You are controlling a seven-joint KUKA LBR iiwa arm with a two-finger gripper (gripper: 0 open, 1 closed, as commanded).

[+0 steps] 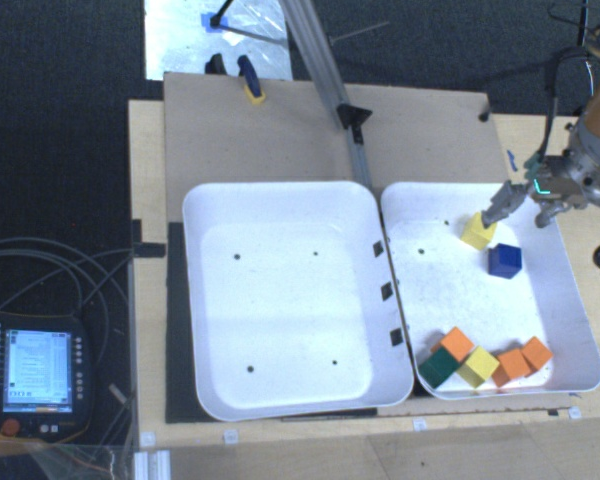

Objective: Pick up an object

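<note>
Blocks sit scattered in the right bin (570, 298), while the left bin (205, 268) lies beside it with its long side touching. The gripper (497, 213) reaches in over the right bin's far right corner, one grey finger slanting down to the top of a yellow block (476, 232) that sits tilted near the far wall; whether the fingers are spread or pinching that block cannot be told from this angle. Just beside it, toward the near side, rests a blue block (504, 260), close to touching it. Along the bin's near edge huddle a green block (438, 367), an orange block (457, 344), a second yellow block (477, 367) and two more orange blocks (525, 359), well apart from the gripper. A metal pole (325, 63) slants across the bench's far side, and a teach pendant (32, 376) lies off its left edge.
</note>
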